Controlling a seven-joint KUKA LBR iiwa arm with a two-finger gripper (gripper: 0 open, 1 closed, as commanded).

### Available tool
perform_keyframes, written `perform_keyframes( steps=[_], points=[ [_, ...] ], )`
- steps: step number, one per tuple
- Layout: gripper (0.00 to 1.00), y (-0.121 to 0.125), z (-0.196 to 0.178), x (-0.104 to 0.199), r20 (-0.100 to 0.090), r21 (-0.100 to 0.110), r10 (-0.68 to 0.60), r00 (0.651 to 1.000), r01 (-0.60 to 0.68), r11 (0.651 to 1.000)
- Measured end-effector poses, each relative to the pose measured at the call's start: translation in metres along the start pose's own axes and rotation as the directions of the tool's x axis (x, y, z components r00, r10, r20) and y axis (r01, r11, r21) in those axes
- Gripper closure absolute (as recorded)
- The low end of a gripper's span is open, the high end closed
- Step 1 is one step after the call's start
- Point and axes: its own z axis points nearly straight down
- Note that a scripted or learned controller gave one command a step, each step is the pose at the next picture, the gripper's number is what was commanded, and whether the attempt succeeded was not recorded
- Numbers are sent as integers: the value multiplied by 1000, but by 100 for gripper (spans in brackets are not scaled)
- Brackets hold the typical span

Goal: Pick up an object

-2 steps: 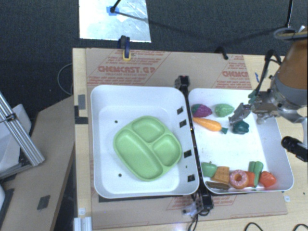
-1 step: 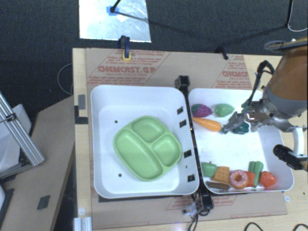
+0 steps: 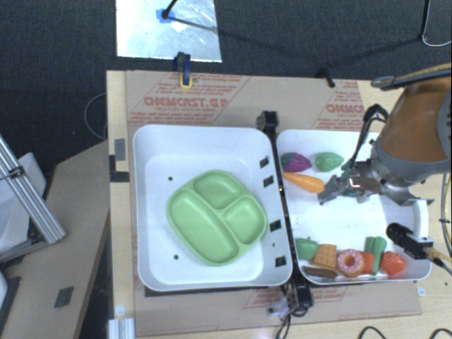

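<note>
1. Nearest the camera, a row of toy foods lies along the front wall of the right bin (image 3: 346, 224). From the left they are a green piece (image 3: 306, 248), a tan waffle (image 3: 325, 255), a pink-frosted donut (image 3: 349, 262), a green pepper (image 3: 375, 246) and a red tomato (image 3: 393, 263). The waffle, donut and tomato sit close together, touching or nearly so.
2. The left bin (image 3: 145, 189) is beside it and holds a pale green divided plate (image 3: 215, 217), lying flat near the bin's middle.
3. Further in, my end effector (image 3: 329, 191) hangs over the right bin's middle and points toward the wall shared by the two bins. I cannot tell how far open it is, or whether it has hold of anything.
4. An orange carrot (image 3: 304, 182) lies just beside its tip, on the left, with its long side slanting across the bin floor. Whether the two touch I cannot tell.
5. Behind the carrot, near the back wall, a purple vegetable (image 3: 296, 162) and a green leafy piece (image 3: 328, 161) lie side by side.
6. Farthest back, the table (image 3: 212, 101) carries both bins on a brown sheet with red lettering.
</note>
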Motion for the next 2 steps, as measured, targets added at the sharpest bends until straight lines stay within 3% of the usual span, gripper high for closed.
perform_keyframes(
  steps=[2],
  points=[
    [0,6,112,4,0,1,1,1000,-1,1000]
  ],
)
